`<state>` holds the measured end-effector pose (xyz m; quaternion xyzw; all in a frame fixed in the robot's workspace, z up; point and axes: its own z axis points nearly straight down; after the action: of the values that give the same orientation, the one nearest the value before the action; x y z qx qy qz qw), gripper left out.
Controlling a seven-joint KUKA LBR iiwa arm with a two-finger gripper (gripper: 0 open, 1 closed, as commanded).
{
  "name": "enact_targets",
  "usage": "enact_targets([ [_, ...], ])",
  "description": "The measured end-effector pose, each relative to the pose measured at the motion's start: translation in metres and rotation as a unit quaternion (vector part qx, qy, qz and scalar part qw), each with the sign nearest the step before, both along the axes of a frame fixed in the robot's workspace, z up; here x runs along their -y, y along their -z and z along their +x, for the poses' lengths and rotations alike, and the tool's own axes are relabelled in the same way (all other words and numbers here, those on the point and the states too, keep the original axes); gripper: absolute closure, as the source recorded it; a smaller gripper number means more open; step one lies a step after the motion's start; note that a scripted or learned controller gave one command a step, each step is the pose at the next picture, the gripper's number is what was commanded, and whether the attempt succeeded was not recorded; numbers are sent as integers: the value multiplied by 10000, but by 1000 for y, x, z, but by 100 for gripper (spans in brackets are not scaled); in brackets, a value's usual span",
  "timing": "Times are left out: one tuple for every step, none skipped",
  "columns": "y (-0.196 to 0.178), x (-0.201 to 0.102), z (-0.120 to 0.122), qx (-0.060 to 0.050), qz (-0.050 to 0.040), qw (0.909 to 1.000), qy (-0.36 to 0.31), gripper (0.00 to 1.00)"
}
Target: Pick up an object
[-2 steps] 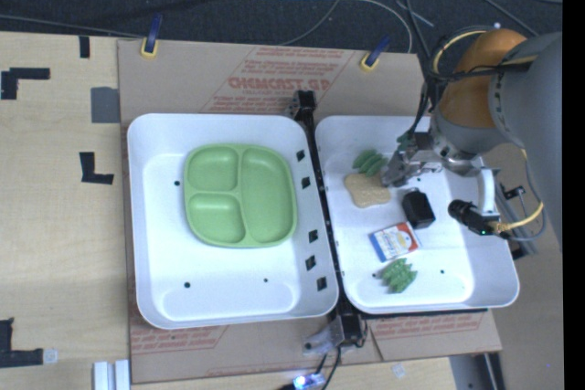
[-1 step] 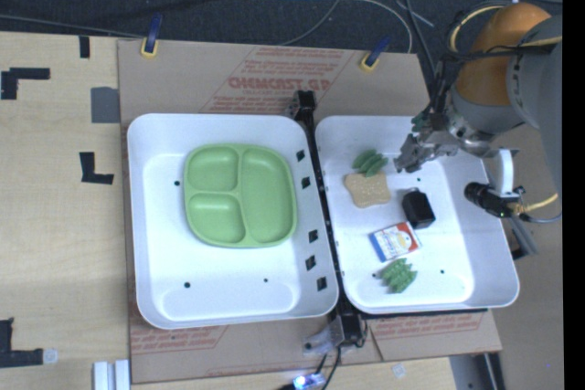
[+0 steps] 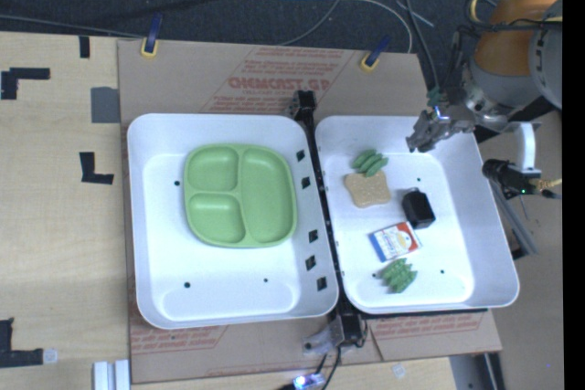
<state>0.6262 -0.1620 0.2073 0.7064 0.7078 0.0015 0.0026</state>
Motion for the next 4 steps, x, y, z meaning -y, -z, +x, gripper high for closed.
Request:
enact_targets([
  [-23, 0, 1, -18, 6, 10000, 4, 100],
  [-11, -54, -6, -40, 14, 10000, -17, 100],
  [-12, -119, -11, -38, 19, 10000, -25, 100],
  [-3, -174, -11, -44, 15, 10000, -22, 100],
])
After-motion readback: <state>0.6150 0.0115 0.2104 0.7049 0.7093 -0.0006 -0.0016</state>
